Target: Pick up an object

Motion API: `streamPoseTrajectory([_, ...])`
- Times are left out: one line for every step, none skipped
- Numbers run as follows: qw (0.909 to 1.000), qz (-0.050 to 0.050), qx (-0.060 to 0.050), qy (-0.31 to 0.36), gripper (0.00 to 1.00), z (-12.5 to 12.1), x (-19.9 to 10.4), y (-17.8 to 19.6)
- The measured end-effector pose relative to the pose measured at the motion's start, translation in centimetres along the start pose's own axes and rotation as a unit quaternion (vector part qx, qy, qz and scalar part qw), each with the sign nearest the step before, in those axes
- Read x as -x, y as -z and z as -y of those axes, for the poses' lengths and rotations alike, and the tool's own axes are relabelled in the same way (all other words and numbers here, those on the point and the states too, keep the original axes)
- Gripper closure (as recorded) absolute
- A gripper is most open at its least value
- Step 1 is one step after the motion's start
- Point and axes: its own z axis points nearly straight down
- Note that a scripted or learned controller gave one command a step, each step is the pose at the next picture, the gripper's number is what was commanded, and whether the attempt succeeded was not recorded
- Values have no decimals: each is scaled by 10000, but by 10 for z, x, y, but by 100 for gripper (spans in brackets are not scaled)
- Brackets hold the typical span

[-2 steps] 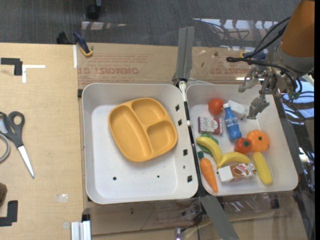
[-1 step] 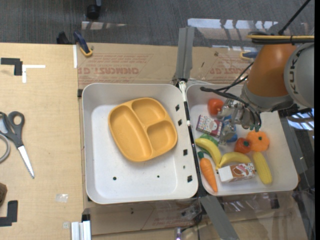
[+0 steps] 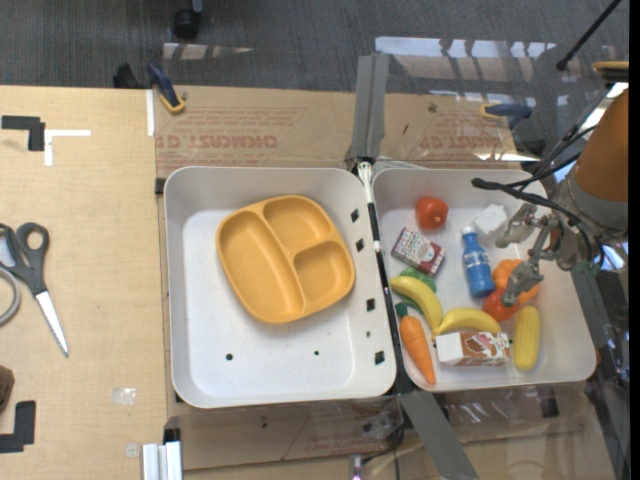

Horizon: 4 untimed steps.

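The right bin point(image 3: 575, 368) holds several toy foods. Among them are a red tomato point(image 3: 432, 211), a small red and white box point(image 3: 418, 251), a blue bottle point(image 3: 477, 262), two bananas point(image 3: 440, 308), a carrot point(image 3: 417, 346), a white and red carton point(image 3: 473, 347), a yellow corn cob point(image 3: 526, 336), an orange fruit point(image 3: 508, 267) and a white piece point(image 3: 490, 218). My gripper point(image 3: 511, 264) reaches in from the right and hangs over the orange fruit, beside the blue bottle. Its fingers stand apart, and nothing is lifted between them.
The left bin point(image 3: 190, 368) holds a yellow divided plate point(image 3: 286, 258). Scissors point(image 3: 38, 278) lie on the wooden bench at far left. A metal divider point(image 3: 368, 118) runs between the bins at the back.
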Motion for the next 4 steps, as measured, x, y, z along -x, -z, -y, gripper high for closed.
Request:
streamPoseTrajectory([9993, 2, 3, -370, 0, 1, 1, -48])
streamPoseTrajectory([9950, -126, -41, -985, 0, -45, 37, -56])
streamPoseTrajectory([9870, -11, -2, -1607, 0, -97, 36, -60])
streamPoseTrajectory([9767, -9, -4, -2145, 0, -83, 3, -60])
